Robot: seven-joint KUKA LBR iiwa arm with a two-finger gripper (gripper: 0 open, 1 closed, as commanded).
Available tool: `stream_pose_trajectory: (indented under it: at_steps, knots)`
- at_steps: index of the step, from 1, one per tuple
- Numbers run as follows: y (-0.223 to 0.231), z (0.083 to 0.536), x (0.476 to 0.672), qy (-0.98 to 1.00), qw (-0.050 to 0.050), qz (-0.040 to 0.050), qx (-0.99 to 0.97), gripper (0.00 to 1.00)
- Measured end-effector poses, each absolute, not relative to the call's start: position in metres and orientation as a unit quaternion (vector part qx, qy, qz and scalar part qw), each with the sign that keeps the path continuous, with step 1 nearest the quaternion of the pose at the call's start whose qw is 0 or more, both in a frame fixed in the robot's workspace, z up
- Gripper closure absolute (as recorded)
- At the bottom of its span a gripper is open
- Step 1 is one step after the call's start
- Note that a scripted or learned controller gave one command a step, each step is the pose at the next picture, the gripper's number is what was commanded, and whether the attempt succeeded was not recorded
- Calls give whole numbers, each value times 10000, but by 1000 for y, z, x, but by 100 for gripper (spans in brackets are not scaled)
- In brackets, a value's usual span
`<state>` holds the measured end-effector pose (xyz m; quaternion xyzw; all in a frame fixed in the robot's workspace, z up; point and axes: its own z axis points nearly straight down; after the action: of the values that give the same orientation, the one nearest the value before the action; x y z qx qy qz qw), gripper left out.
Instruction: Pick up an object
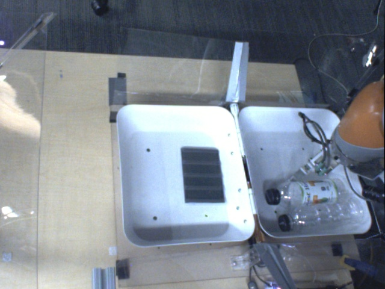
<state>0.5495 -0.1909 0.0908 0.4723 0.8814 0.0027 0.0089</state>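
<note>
While the grey arm is reaching in over the right bin, its pincer is hanging just above the labelled clear bottle, and whether it is gripping anything cannot be told. That bottle is lying on its side directly below the pincer, black cap pointing away to the left. A second clear bottle is lying just beyond it in the same bin, while the left bin, well apart from the pincer, is carrying a dark ribbed panel.

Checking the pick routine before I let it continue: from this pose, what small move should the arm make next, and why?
Probably a short descent toward the clear plastic bottle with the black cap and white label. The claw sits just above its upper right end in the right white bin, and nothing shows between it and the bottle. A second clear black-capped bottle lies close below, so keep the approach narrow.
</note>
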Motion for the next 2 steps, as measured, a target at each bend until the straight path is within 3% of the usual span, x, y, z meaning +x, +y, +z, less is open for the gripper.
stream_pose_trajectory:
  at_steps: [1, 2]
  knots:
    - [-100, 91, 527, 8844, 77, 55, 4667, 0]
    - [-100, 104, 531, 8847, 128, 77, 4660, 100]
